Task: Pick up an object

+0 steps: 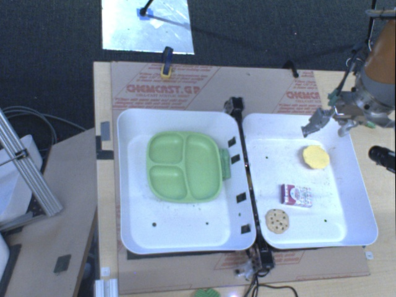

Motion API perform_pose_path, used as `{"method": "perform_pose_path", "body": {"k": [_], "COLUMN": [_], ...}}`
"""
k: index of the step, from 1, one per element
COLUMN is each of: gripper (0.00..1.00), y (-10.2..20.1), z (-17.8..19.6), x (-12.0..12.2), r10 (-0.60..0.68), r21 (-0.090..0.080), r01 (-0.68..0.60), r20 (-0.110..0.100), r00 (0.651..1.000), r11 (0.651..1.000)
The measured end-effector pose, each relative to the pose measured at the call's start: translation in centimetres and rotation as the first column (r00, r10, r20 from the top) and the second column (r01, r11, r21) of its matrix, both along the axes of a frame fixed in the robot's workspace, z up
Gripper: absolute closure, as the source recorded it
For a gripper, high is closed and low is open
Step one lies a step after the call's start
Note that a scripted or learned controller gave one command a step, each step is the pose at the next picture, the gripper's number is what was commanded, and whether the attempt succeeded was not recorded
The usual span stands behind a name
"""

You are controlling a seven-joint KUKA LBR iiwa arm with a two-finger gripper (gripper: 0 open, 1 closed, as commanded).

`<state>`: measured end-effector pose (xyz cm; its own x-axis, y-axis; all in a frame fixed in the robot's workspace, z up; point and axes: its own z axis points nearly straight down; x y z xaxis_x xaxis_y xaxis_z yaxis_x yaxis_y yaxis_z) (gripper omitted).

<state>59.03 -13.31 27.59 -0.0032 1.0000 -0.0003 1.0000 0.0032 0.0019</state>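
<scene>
Three objects lie in the right bin [356,228]: a yellow round piece [316,157] at the far side, a small red and white carton [296,195] in the middle, and a chocolate-chip cookie [277,221] at the near left. My gripper [325,129] hangs over the bin's far edge, just above and behind the yellow piece. Its fingers are spread open and hold nothing. The grey arm with its orange band comes in from the upper right.
The left bin [133,228] holds a green divided plate [185,167]. Black clips run along the seam between the bins. A yellow clamp [166,70] and a shiny metal sheet [147,17] lie beyond the bins. An aluminium frame [25,166] stands at left.
</scene>
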Motion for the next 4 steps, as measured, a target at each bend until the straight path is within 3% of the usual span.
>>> {"method": "perform_pose_path", "body": {"k": [1, 2, 3, 4], "gripper": [0.00, 0.00, 0.00, 0.00], "y": [7.1, 2.6, 2.3, -4.0], "z": [-2.0, -19.4, -18.6, -11.8], "x": [-5.9, -10.2, -2.6, -0.5], "r10": [0.006, -0.006, 0.002, -0.005], "r21": [0.004, -0.008, -0.004, -0.005], "r01": [-0.006, 0.006, -0.002, 0.005], "r20": [-0.006, 0.011, 0.012, 0.008], "r00": [1.000, 1.000, 1.000, 1.000], "r11": [1.000, 1.000, 1.000, 1.000]}}
